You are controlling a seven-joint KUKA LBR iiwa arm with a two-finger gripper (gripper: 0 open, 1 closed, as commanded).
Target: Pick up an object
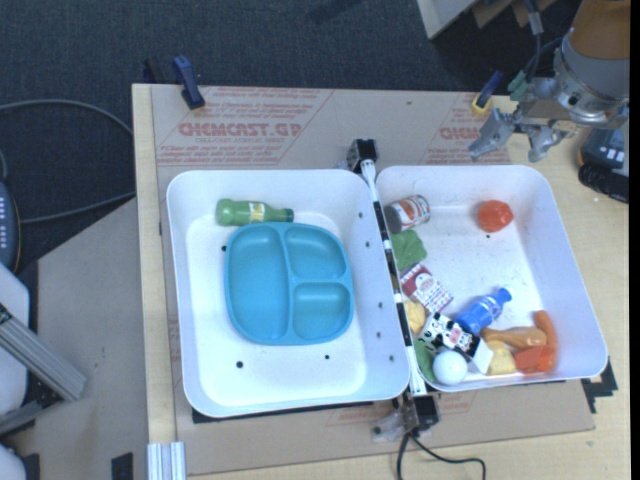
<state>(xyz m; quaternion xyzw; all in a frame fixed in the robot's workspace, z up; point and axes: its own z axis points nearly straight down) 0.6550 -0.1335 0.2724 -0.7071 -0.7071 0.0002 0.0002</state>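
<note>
Grey two-finger gripper (pixel 512 136) hangs above the far right corner of the right bin, fingers spread w/ nothing between them, arm w/ orange band coming in from upper right. Nearest thing below it: a round red-orange tomato-like ball (pixel 494 215) lying alone in the far part of the shallow white right bin (pixel 573 258), well apart from the gripper. Left of the ball, against the divider side, a small can w/ red-and-white label (pixel 407 212) lies tipped, then a green leafy piece (pixel 408 250) just below it and a red-and-white packet (pixel 428 290). Near edge of that bin is crowded: blue plastic bottle w/ white cap (pixel 480 311) lying slanted, black-and-white cow-pattern toy (pixel 449 336) touching it, white ball (pixel 449 368) in front, plus orange carrot-shaped pieces (pixel 527 344) piled at the near right corner. Shallow white left bin (pixel 200 368) holds a blue three-compartment plastic plate (pixel 288 281) in the middle and a green bottle w/ yellow label (pixel 252 212) lying on its side just beyond the plate. Both bins sit on a cardboard sheet w/ red print (pixel 250 128).
</note>
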